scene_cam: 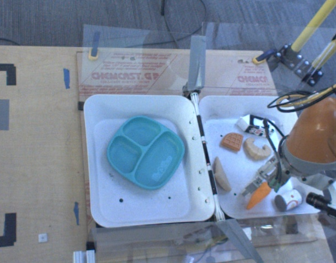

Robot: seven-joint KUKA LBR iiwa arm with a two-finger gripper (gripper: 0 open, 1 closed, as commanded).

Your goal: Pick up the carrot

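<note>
The carrot [256, 196] is a small orange cone near the front edge of the right bin [233, 210], its tip pointing down-left. My gripper [265, 184] reaches in from the right under the arm's orange band and sits right over the carrot's thick end. That thick end lies between the fingers [254, 187], which are closed against it. I cannot tell whether the carrot is off the bin floor.
In the right bin lie a waffle-like biscuit [232, 142], a beige ring piece [257, 149], a tan wedge [221, 174] by the divider, a white-and-black item [250, 124] and a grey-white ball [287, 200] beside the carrot. A teal divided plate [146, 152] fills the left bin [97, 119].
</note>
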